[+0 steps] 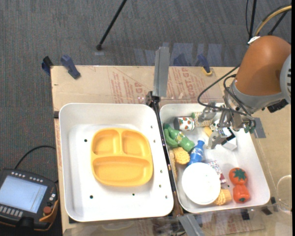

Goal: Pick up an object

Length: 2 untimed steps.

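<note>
A robot's claw [220, 134] hangs over the far half of the right-hand white bin [261, 167], below the arm's orange band [263, 65] and a tangle of black cables; whether its fingers are parted or closed cannot be told from this angle, and nothing is visibly caught between them. Just beside the claw on the right lies a small white-and-dark carton [230, 142]. To the claw's left, a red-and-white can [185, 123] lies on its side against the bin's far wall, and a green toy [177, 138] sprawls a little nearer the camera. Directly toward the camera from the claw, a blue-and-white bottle [197, 152] leans between a yellow corn cob [180, 157] and a white round plate [201, 183], which rests on the other toys. A small printed packet [215, 168] pokes out at the plate's right edge, a second corn piece [224, 196] at its near edge. Farther right, an orange-red toy vegetable [240, 183] with a green top sits near the bin's corner. Well to the claw's left, the other white bin [73, 146] carries a yellow divided tray [122, 157]. Outside the bench, at the lower left, a grey control pendant [20, 195] lies on the carpet.
</note>
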Tool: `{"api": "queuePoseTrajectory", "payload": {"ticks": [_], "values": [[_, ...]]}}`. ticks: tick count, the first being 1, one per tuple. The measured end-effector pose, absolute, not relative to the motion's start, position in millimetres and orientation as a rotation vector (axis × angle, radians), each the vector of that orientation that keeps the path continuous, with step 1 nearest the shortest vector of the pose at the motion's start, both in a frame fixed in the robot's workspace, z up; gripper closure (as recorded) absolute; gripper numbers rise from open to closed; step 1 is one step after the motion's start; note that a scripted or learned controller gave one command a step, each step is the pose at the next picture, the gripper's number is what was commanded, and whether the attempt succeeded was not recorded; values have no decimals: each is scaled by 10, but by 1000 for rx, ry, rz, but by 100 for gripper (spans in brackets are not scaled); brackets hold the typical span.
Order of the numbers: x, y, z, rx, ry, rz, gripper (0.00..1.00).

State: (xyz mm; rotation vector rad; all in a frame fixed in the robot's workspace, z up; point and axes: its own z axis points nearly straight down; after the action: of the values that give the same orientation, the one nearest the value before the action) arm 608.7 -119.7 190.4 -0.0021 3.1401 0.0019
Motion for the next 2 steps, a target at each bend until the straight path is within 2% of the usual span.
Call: {"api": "queuePoseTrajectory", "payload": {"ticks": [1, 2], "values": [[6232, -1327, 1116, 83, 3123, -4, 0], [6117, -1369, 1033, 285, 3103, -1, 0]]}}
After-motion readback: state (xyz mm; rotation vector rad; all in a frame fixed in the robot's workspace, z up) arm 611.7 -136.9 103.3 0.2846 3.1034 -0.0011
